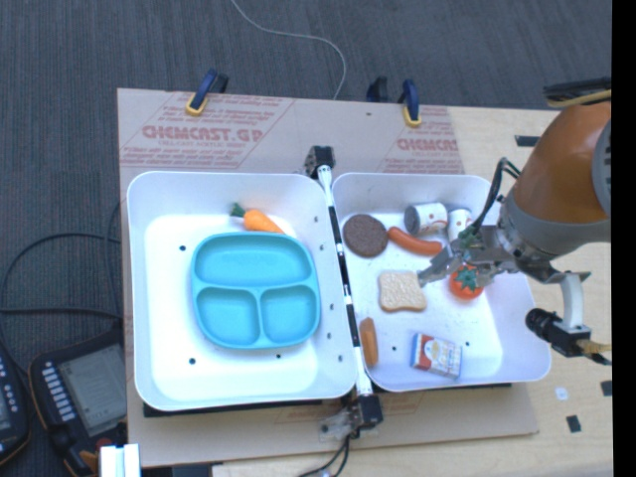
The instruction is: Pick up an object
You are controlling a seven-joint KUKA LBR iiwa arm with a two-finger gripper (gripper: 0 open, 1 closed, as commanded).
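1. Gripper point(459, 266) sits low in the right bin point(517, 366), directly over a red tomato point(465, 284); whether its jaws are released or clenched cannot be told.
2. Bread slice point(401, 291) lies at nine o'clock from the tomato, a sausage point(412, 239) at eleven, and a small carton point(435, 354) at seven.
3. Left bin point(159, 366) holds a blue divided plate point(256, 290), with a carrot point(260, 221) at its twelve o'clock.

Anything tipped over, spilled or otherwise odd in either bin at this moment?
Nothing is spilled or visibly damaged. The small white can in the right bin lies on its side near the far wall, and the carrot sits on the left bin's floor beside the blue divided plate rather than in it.
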